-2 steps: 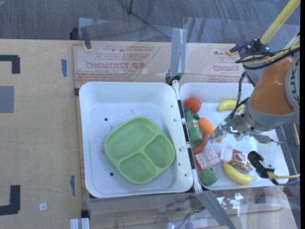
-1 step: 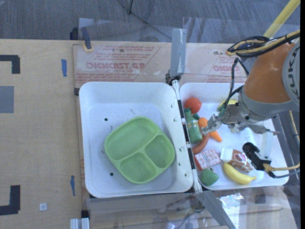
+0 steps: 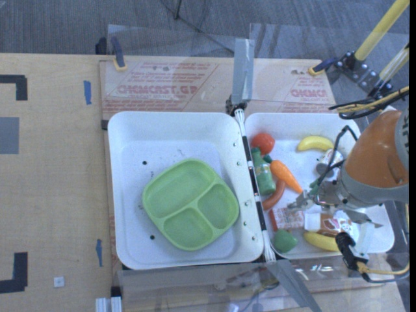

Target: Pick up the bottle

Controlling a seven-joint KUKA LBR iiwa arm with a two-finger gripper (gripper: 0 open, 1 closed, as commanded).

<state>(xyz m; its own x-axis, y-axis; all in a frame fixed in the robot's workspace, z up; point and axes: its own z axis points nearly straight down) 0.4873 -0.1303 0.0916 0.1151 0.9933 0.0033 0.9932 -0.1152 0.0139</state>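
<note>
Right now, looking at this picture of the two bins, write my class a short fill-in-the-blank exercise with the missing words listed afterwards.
1. The green divided plate lies in the ____ bin.
2. The green bottle lies along the right bin's ____ wall.
3. The orange carrot lies just to the ____ of the bottle.
4. Two ____ bananas, one at the back and one at the front, share that bin.

Missing words: left; left; right; yellow

Plate (image 3: 190, 205) in left bin (image 3: 123, 135) (alone)
</note>
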